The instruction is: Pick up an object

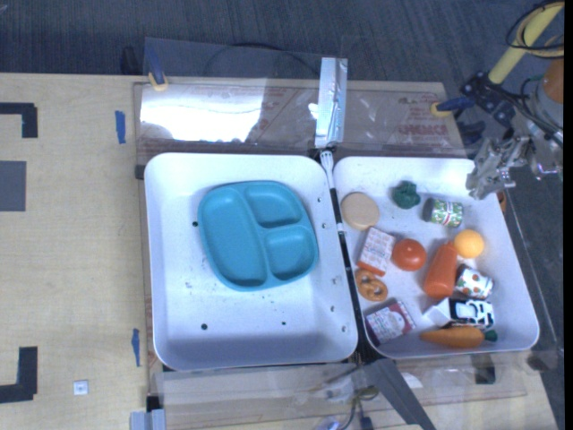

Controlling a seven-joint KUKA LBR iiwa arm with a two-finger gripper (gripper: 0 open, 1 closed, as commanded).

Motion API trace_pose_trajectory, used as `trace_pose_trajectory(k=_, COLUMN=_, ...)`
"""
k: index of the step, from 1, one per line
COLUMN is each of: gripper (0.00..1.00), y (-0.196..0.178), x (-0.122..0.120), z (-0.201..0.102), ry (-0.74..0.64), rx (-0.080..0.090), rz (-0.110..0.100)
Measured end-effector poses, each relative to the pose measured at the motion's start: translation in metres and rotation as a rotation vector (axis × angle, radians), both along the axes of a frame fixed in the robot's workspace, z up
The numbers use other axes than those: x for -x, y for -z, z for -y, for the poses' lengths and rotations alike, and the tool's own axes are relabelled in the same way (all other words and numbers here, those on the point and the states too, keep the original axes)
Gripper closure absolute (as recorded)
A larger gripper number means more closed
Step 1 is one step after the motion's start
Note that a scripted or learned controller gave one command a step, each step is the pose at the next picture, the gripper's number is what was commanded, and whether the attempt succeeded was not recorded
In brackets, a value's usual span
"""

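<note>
The right bin (524, 280) holds several small items: a tan round disc (360, 210), a dark green piece (406, 194), a green and white can (446, 211), an orange ball (468, 243), a red tomato (410, 254), an orange-red oblong piece (440, 270), a red and white packet (376, 249), a pretzel (371, 285) and a carrot (454, 336). My gripper (488, 176) hovers over the bin's far right corner, up and right of the can and apart from every item. Nothing is seen in it.
A blue divided plate (260, 234) lies in the left bin (170, 267). A black and white toy (471, 312), a small white cup (474, 282) and a second packet (389, 321) crowd the right bin's near side. Yellow cabling (524, 38) hangs at upper right.
</note>
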State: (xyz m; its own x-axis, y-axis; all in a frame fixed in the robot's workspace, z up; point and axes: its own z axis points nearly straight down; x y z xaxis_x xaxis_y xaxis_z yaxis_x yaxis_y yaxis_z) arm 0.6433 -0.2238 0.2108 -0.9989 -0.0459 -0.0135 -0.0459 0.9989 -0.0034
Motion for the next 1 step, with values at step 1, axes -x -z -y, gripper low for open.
trace_pose_trajectory(k=1, gripper=1.0, y=-0.0027, x=-0.0254, z=-0.001, ry=0.046, rx=-0.003, rz=-0.003)
